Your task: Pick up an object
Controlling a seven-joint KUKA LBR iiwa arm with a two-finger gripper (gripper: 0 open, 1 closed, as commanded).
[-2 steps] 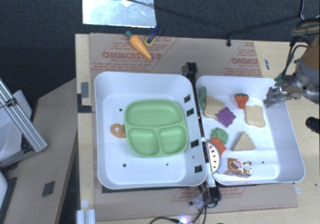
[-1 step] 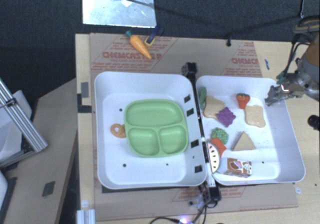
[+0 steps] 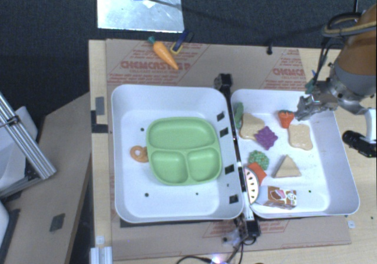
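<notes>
End effector (image 3: 305, 107) state unreadable, hovering beside small red-orange plastic toy piece (image 3: 285, 118); probably light, rigid, slippery; grip across middle.

1. Arm (image 3: 359, 50) enters from the right edge of the view, orange band showing above the grey wrist.
2. Wrist pitched down and to the left.
3. Gripper (image 3: 301, 109) at the low end of the arm, pointing down-left; finger gap too small to read.

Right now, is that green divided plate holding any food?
Empty: all three compartments of the green plate show bare green; the pretzel lies beside it.
</notes>
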